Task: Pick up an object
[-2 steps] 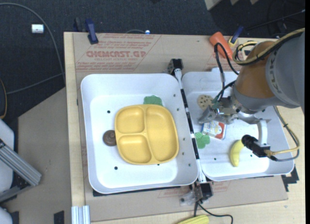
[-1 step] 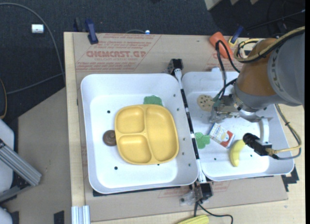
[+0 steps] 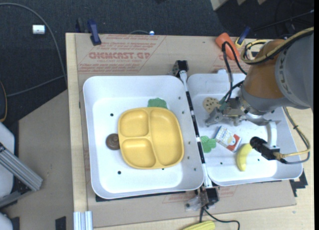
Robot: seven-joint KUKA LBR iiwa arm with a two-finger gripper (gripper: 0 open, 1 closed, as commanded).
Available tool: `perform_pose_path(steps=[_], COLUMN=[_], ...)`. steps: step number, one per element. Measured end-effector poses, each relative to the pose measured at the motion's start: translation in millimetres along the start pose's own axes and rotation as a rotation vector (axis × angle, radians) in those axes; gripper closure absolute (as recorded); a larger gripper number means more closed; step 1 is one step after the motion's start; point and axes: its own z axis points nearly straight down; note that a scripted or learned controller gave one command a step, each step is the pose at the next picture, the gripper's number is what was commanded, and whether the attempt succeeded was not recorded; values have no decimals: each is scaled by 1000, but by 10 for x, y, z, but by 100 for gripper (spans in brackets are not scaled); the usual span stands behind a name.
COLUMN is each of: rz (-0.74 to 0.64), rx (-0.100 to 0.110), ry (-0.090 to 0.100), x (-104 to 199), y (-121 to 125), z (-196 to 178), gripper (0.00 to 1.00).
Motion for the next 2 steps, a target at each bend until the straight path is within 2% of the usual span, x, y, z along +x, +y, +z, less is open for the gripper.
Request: perform_pose_path(steps=[2], rz=[-2], rx=[-2], ry=[-2], x=[28], y=[733], z=[93], gripper=[0])
